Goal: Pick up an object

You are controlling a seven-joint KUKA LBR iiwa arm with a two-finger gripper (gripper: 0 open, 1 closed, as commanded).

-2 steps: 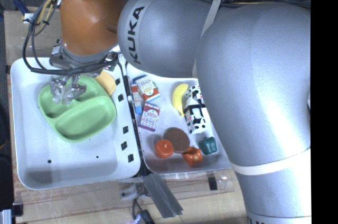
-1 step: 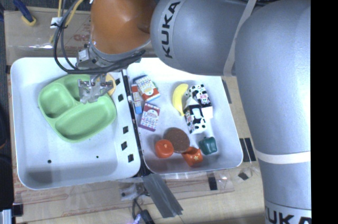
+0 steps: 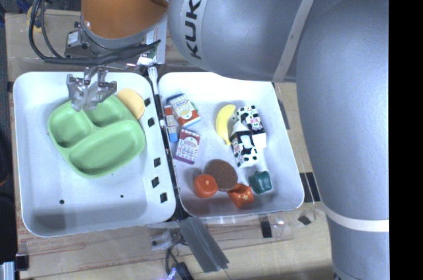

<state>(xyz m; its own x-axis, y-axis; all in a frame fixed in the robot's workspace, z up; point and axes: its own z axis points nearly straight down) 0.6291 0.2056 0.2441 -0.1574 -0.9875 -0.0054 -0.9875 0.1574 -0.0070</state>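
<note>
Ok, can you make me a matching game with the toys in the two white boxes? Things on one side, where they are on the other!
Things:
1. green plate
2. banana
3. cow-spotted carton
4. orange tomato

Places:
A. near the front edge of the right bin, beside the brown disc
B. in the left bin, under the pincer
C. right bin, just left of the black-and-white carton
D. right bin, between the banana and the bin's right wall

Pairs: 1-B, 2-C, 3-D, 4-A
</note>
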